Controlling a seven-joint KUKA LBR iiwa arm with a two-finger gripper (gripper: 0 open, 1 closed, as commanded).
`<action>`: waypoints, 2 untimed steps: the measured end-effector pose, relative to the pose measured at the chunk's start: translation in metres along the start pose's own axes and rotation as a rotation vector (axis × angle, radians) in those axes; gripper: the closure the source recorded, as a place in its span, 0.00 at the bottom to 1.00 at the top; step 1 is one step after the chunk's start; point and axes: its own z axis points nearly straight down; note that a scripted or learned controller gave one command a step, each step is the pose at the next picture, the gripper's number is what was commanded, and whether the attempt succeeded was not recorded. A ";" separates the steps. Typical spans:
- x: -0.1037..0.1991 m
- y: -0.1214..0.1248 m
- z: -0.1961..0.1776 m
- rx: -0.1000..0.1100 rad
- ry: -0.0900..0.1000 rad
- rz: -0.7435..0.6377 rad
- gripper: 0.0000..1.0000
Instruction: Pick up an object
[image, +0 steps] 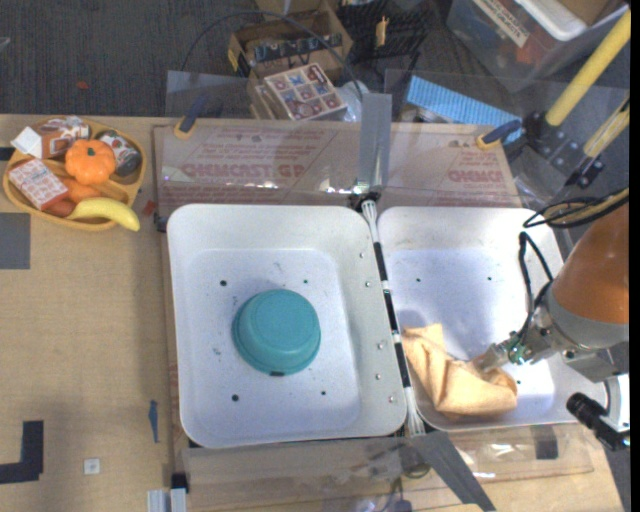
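The clear panels standing behind the bins carry red lettering, seen mirrored and partly washed out by glare — on the left panel (262, 160) it looks like "CHEMCAST GP", and a shorter stretch of the same red print shows on the right panel (455, 165). Nothing else on the bench can be read; the small boxes in the yellow bowl (30, 205) at the far left have printed faces too small to make out.

That bowl holds a little orange pumpkin (91, 161), a banana (107, 211) lying along its near rim, and a few packets. The left bin (190, 300) holds one thing, a teal bowl (278, 331) turned upside down near the middle of its floor. The right bin (450, 250) holds a crumpled tan cloth (455, 380), bunched in the near corner against the divider side, its left fold rising toward the rim.

The arm (600, 290) comes in from the right, orange band uppermost, bent down low over the right bin. Its gripper (500, 358) sits at the right-hand edge of the cloth, touching or just above the fabric — from here I cannot tell whether it is parted, closed, or pinching any cloth. Black cables (535, 265) loop off the wrist over the bin floor.
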 end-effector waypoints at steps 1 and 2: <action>0.040 0.019 0.008 -0.014 -0.010 0.160 1.00; 0.040 0.019 0.009 -0.013 -0.009 0.160 0.00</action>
